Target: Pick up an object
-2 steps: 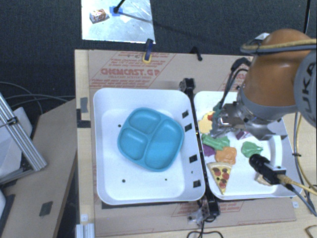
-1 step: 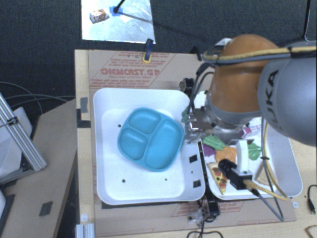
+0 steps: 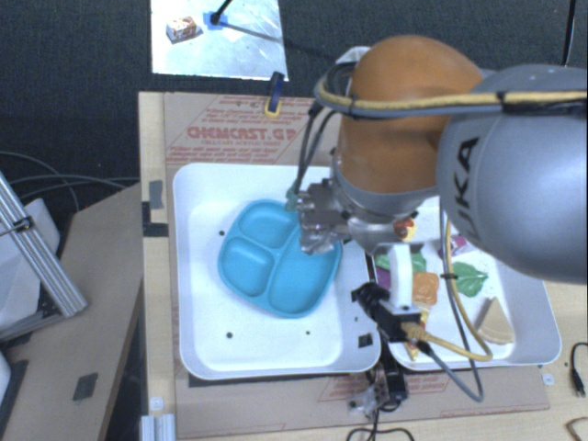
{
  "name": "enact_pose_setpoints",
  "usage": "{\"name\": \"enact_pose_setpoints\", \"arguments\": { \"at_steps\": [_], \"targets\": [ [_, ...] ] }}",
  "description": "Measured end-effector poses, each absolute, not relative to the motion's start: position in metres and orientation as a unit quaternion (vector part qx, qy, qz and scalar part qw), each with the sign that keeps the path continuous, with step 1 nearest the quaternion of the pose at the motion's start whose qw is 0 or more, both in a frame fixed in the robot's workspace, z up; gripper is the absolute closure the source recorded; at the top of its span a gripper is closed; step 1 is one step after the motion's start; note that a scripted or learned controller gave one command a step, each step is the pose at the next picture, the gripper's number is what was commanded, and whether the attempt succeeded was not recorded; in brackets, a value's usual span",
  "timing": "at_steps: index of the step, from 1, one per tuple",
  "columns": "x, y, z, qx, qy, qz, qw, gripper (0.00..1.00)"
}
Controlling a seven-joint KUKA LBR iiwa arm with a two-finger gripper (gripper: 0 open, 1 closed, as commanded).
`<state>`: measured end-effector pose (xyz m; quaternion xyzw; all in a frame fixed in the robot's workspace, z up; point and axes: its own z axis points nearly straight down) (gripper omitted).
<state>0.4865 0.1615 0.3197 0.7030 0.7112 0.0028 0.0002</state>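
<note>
grey arm (image 3: 514, 163) over two white bins (image 3: 197, 246)

A blue divided tray (image 3: 271, 266) lies in the left white bin (image 3: 197, 246), toward that bin's right wall, tilted a little. The grey arm (image 3: 501, 163), with its orange band (image 3: 404, 108), reaches in from the right and hangs over the wall between the two bins. Its hand (image 3: 317, 223) sits at the tray's upper right rim, over or against it. The right bin (image 3: 533, 333) holds small things near its left wall: a white piece (image 3: 401, 269), an orange piece (image 3: 424, 289), a green leaf shape (image 3: 469, 277) and a tan wedge (image 3: 496, 320). Both bins rest on cardboard (image 3: 230, 127) on the desk (image 3: 101, 237).
</note>
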Motion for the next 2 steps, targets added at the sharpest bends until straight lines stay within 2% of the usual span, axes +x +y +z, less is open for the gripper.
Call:
{"name": "enact_pose_setpoints", "arguments": {
  "at_steps": [1,2],
  "targets": [
    [0.487,0.151,0.295,0.707,0.707,-0.0004,0.0,1.0],
    [0.488,0.148,0.396,0.705,0.709,0.0056,0.003,1.0]
  ]
}}
